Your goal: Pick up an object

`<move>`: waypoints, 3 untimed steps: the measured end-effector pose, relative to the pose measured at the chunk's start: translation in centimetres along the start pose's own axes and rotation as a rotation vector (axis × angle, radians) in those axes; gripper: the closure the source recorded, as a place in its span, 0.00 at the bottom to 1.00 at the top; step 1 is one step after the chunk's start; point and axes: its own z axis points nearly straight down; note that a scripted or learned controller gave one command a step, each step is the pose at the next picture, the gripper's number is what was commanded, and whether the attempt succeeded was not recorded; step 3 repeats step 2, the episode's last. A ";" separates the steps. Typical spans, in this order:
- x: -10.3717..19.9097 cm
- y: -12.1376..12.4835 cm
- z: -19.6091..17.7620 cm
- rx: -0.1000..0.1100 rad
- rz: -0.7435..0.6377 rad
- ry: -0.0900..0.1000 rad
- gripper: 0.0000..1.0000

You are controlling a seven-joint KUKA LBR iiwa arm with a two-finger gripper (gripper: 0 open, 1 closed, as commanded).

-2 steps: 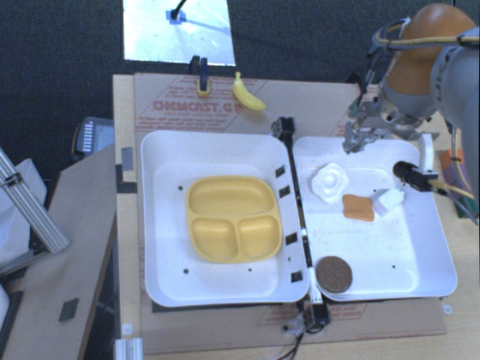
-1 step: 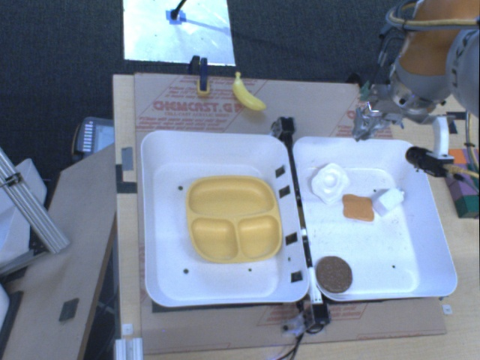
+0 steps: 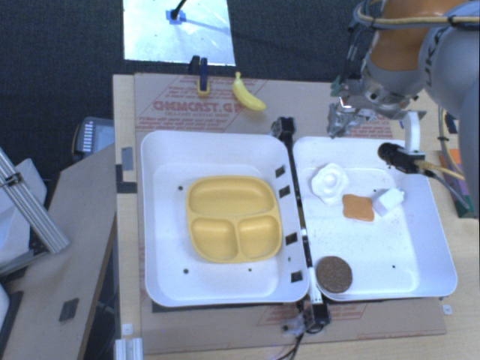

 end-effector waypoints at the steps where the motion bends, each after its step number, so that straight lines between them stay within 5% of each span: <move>1: 5.6 0.2 1.5 0.002 0.000 0.000 1.00; 2: 11.1 -0.6 1.1 0.002 0.000 0.000 1.00; 3: 11.1 -0.6 1.1 0.002 0.000 0.000 1.00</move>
